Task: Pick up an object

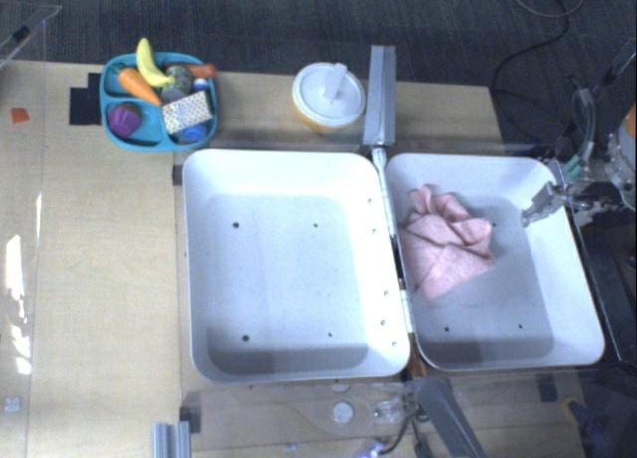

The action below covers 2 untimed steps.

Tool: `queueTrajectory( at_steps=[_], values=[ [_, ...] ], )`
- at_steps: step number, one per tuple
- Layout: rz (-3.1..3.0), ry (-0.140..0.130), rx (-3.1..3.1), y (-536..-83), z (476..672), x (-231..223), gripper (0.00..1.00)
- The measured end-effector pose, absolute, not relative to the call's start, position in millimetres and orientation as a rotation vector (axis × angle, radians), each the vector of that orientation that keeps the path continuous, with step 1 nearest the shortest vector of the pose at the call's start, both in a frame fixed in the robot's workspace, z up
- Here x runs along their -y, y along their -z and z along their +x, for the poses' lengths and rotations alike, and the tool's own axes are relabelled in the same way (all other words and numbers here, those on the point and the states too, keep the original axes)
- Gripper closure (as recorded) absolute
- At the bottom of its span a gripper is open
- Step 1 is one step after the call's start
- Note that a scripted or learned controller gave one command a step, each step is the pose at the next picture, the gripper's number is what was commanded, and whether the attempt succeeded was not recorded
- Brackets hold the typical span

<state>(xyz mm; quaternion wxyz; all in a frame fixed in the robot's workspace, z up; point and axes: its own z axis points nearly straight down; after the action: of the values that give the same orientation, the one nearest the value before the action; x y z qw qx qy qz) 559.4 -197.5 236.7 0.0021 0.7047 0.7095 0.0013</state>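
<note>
Currently my claw [542, 205] hovers at the right bin's [518, 351] far edge – fingers unreadable – so I should centre over the crumpled pink cloth [448, 242] mid-bin, then descend.

The pink cloth [448, 242] lies crumpled in the right bin [562, 332], toward the metal divider [390, 237]. The bin floor is bare in front of the cloth and to its right, up to the gripper [545, 205] at the right rim. Beyond the divider, the left bin [289, 267] offers an open floor.
</note>
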Motion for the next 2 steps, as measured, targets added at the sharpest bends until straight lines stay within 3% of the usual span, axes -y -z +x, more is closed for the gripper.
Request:
queueTrajectory(
  at_steps=[1, 2],
  values=[
    [2.056, -0.010, -2.362, -97.8, 580.3, 149.6, 0.00],
    [1.900, -0.012, -2.484, -91.4, 594.9, 111.2, 0.00]
  ],
)
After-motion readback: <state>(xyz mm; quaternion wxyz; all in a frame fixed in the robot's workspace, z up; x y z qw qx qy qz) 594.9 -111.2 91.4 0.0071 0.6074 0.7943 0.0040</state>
